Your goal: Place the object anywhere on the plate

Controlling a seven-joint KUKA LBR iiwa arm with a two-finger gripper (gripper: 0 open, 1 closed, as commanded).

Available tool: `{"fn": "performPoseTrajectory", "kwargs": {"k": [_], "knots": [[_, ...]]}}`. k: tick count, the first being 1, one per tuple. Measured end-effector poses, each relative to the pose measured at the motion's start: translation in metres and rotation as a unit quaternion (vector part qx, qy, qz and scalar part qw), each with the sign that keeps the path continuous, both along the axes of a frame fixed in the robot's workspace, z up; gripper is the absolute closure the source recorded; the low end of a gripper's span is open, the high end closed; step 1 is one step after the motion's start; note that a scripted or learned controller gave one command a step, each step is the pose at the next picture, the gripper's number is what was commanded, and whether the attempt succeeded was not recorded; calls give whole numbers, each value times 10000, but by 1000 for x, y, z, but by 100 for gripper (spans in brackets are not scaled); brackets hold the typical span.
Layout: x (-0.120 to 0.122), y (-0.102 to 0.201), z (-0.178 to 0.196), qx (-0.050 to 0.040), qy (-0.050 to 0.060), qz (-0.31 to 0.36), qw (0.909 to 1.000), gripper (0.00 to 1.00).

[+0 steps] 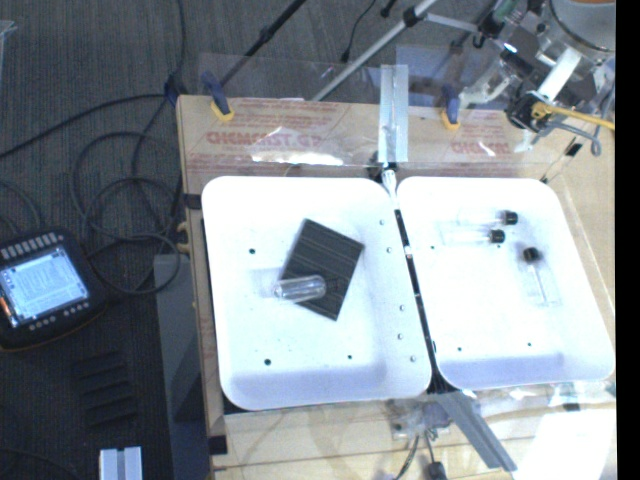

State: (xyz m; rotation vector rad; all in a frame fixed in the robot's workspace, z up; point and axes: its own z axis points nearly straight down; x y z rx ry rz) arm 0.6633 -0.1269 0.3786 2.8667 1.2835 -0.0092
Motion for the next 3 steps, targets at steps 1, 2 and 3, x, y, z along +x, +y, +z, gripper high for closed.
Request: {"fn": "performPoseTrajectory", "kwargs": {"k": [1,2,3], "knots": [[-10,-43,-96,-2,12,92,10000,0],[0,-72,-45,-3,0,389,9992,0],[6,-82,54,5,-5,146,9999,0]]}}
